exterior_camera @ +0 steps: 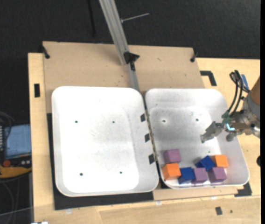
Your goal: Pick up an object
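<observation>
Several small blocks lie at the near end of the right bin (184,104): a purple block (172,155), an orange block (171,170), a blue block (187,174), another purple block (200,174), a blue block (206,163), a purple block (217,173) and an orange block (221,160). My gripper (211,133) hangs over the right side of this bin, above and behind the blocks, apart from them. Nothing shows between its fingers.
The left bin (100,139) sits beside the right one. A slanted metal pole (116,27) rises behind the bins. Cables and a blue device (16,141) lie off the bench's left side.
</observation>
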{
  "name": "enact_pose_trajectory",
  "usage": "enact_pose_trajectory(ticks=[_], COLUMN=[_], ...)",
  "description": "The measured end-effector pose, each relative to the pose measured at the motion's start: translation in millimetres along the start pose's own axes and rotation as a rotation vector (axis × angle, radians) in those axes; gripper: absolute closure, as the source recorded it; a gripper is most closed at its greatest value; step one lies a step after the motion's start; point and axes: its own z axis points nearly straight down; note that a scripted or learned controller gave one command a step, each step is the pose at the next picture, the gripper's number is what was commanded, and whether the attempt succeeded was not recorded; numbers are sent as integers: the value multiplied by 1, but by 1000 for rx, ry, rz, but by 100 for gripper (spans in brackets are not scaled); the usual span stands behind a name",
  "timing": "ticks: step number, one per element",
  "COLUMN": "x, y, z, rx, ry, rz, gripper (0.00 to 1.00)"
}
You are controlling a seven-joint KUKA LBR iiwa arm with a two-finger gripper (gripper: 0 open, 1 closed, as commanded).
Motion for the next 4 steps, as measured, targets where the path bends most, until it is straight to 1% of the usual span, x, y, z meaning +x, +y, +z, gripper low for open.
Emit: enact_pose_trajectory(ticks=[1,2,3,4], x=[0,-10,-10,-7], y=[1,-1,7,2], z=[-2,45,91,153], rx=[-5,0,1,2], ry=[-1,-3,-3,-2], rz=[3,4,6,5], gripper=[0,0,0,0])
